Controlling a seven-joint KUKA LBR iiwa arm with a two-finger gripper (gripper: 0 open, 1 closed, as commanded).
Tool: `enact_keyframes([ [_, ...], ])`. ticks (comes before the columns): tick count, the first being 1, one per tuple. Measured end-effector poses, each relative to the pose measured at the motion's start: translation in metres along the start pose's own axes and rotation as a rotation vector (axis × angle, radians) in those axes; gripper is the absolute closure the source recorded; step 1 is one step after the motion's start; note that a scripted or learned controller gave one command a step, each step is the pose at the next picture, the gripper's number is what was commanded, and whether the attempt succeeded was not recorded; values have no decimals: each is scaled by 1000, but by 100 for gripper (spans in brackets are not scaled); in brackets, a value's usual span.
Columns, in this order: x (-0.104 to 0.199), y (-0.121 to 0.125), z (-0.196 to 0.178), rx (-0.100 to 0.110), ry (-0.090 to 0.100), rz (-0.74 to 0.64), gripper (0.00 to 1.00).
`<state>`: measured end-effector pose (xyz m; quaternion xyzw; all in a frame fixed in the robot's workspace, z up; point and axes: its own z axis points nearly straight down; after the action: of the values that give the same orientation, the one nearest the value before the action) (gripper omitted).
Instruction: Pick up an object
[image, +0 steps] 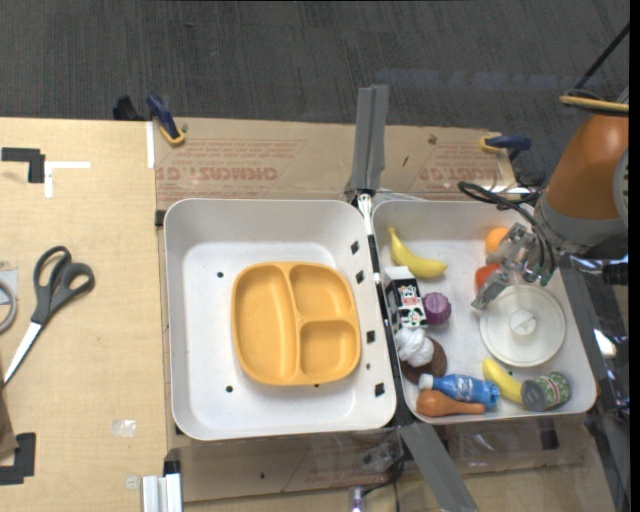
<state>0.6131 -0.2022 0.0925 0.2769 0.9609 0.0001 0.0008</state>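
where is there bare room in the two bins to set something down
Left bin: a bare white strip runs all around the yellow divided plate, widest at its left and far sides. Right bin: a small patch along the far wall, beyond the banana. The rest is crowded, with the white lid, blue bottle and gripper.

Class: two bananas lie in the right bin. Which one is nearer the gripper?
The far banana, near the bin's back left, lies nearer the gripper; the other banana sits at the front beside the green can.
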Motion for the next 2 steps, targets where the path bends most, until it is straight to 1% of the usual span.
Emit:
enact_keyframes([
  [1, -2, 50, -1, -1, -4, 203, 0],
  [2, 57, 37, 0, 0, -1, 367, 0],
])
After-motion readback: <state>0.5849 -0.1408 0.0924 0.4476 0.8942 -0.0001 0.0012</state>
